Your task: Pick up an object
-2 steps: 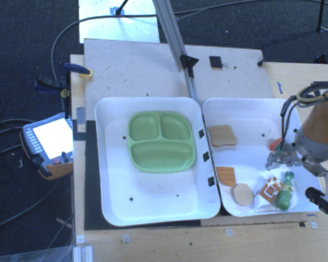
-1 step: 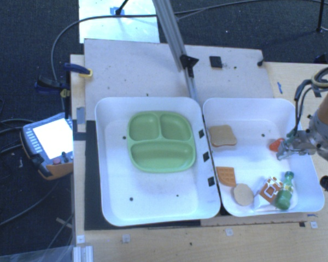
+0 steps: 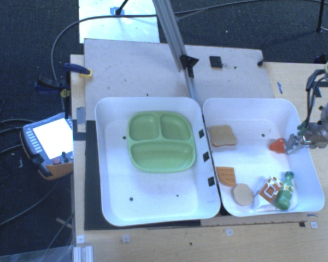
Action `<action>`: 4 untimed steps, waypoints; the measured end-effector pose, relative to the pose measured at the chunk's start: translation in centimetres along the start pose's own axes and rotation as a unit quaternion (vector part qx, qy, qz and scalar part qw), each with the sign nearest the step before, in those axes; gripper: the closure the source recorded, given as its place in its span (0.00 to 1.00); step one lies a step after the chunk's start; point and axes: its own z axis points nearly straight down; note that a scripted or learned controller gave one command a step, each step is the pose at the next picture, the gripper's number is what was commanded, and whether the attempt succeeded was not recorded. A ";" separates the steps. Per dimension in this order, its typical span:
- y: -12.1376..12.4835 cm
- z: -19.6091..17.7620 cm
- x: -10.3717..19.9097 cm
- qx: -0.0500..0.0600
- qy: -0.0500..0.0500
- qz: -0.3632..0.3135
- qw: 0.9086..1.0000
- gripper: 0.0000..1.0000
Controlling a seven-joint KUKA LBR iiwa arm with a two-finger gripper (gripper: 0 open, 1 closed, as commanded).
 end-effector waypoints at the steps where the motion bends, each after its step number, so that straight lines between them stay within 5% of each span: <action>1: 0.5 -6.4 0.2 -0.001 0.000 -0.001 1.000 1.00; 4: 1.3 -4.7 16.7 0.002 0.002 -0.003 1.000 1.00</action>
